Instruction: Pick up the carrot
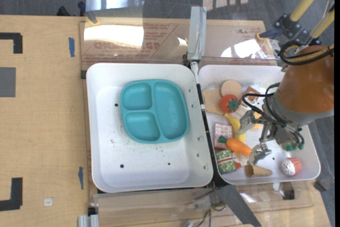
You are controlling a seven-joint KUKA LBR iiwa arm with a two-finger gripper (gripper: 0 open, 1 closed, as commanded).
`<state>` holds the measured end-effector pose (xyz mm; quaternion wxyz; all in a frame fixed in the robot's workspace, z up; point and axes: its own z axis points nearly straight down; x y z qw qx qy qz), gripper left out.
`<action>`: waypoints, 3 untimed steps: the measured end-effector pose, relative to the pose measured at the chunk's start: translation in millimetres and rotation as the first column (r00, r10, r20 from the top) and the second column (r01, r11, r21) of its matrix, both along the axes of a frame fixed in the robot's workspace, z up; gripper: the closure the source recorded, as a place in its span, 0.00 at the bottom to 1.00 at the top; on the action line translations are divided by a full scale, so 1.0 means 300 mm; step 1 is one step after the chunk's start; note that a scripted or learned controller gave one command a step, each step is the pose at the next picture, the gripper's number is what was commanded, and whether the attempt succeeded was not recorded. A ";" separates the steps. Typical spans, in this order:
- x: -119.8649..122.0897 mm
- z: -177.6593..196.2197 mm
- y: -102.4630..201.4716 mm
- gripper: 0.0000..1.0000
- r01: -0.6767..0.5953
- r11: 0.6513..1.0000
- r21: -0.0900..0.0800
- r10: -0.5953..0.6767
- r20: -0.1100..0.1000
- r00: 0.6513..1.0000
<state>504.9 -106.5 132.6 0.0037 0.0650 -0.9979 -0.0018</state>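
lower right of the frame, right bin: the carrot lies on its side among toy food, orange body running left to right, sitting between a yellow piece above it and a green-red packet below left. a tomato and a tan round slice sit further up the bin, a wedge of bread lower down, a red-white ball near the lower right corner.

end effector hangs just right of the carrot, fingers spread moderately wide with one tip up by the yellow piece and the other down near the carrot's right end; nothing between them, so no grip yet.

left bin holds a teal divided plate, well apart from the carrot.

handling guess: looks like a light, rigid plastic toy, smooth and tapered, so likely to slip or roll if pinched near the thin end. best hold is across the thick middle, fingers closing on the short axis. neighbours are close, so a finger could catch the yellow piece or the packet.
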 end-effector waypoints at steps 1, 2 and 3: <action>0.015 -0.082 0.027 0.00 0.009 1.000 -0.005 -0.009 0.021 1.000; -0.011 -0.092 0.023 0.00 0.041 0.999 -0.007 -0.041 0.050 0.998; -0.012 -0.093 0.023 0.00 0.071 0.997 -0.007 -0.070 0.050 0.996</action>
